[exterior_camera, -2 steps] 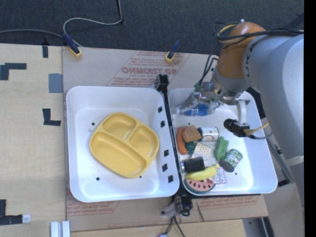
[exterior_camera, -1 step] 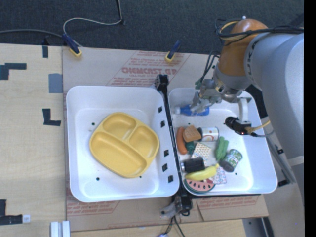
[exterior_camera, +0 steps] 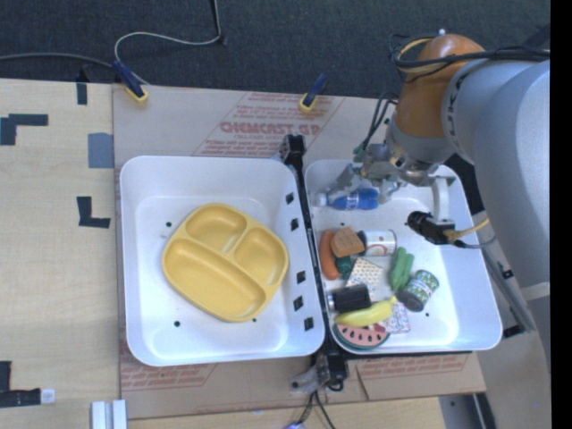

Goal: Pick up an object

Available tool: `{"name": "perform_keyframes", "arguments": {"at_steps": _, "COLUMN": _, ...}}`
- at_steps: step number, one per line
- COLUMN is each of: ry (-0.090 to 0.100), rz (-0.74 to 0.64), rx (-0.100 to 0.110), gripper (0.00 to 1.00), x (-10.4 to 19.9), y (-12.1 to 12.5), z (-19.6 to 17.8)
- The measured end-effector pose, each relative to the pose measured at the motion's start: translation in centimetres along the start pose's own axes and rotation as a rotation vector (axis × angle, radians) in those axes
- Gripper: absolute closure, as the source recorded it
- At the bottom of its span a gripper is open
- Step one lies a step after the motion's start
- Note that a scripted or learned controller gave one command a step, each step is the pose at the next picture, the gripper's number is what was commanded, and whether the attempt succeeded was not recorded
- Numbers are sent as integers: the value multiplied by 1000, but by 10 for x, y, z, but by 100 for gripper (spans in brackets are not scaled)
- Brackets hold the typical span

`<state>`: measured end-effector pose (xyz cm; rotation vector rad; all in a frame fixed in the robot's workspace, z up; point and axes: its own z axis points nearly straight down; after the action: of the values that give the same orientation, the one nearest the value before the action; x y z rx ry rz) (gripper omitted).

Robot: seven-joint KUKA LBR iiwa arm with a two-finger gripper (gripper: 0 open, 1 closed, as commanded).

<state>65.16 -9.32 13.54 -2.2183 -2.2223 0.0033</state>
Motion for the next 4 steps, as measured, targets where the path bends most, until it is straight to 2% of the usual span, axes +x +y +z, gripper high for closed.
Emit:
{"name": "perform_keyframes", "arguments": {"at_steps": 1, "ry": -5, "rz": 1, "rx": -13, "gripper": 0, "x": -5, "y": 14, "z": 24}}
{"name": "perform_keyframes", "arguments": {"at_steps": 2, "ry": -1, "rz": 0, "rx": -18, "gripper": 100, "x": -3, "y": 15, "z": 14}}
{"name": "perform_keyframes", "arguments": {"at_steps": 3, "ry": -1, "rz": 0, "rx": -19, "gripper": 0, "x": -3, "y": 16, "z": 13}}
{"name": "perform_keyframes", "arguments": {"at_steps": 4, "ry": 0, "rz": -2, "rx": -13, "gripper": 0, "x": -5, "y": 8, "z": 32}}
